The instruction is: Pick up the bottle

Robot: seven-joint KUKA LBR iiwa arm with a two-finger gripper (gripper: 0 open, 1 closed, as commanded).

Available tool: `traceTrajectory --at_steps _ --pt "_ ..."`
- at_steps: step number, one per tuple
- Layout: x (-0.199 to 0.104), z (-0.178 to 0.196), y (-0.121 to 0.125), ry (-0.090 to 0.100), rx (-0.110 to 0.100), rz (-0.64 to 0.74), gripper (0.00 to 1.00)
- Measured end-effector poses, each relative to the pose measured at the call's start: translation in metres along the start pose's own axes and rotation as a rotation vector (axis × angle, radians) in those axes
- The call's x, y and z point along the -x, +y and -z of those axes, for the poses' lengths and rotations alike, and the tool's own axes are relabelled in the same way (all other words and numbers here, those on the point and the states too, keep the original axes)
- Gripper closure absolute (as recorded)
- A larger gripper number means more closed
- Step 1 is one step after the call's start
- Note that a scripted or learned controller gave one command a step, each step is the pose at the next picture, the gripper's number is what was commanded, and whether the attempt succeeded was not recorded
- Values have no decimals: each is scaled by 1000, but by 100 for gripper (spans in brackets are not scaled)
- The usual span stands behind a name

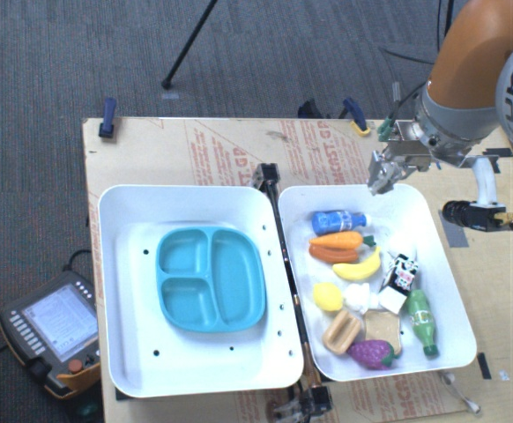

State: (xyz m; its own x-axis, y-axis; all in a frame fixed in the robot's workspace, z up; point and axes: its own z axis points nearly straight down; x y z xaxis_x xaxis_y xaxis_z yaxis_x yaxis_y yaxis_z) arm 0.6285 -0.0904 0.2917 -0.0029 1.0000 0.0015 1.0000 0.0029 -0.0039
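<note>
A green bottle [421, 322] lies in the right bin [446, 263], near its front right corner. A blue bottle [338, 221] with a white cap lies on its side at the far end of the same bin. My gripper [384, 180] hangs over the far rim of the right bin, to the right of and beyond the blue bottle and well away from the green one. Nothing is seen in it.
The right bin also holds a carrot [336, 247], a banana [358, 269], a lemon [328, 296], a small black-and-white carton [402, 274], bread [343, 331] and purple grapes [371, 353]. The left bin [124, 227] holds a teal divided plate [211, 278]. Blue clamps [107, 117] grip the board's far edge.
</note>
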Motion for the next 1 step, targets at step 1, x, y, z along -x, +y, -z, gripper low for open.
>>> traceTrajectory --at_steps 1 --pt "75 51 -13 -1 3 -444 100"
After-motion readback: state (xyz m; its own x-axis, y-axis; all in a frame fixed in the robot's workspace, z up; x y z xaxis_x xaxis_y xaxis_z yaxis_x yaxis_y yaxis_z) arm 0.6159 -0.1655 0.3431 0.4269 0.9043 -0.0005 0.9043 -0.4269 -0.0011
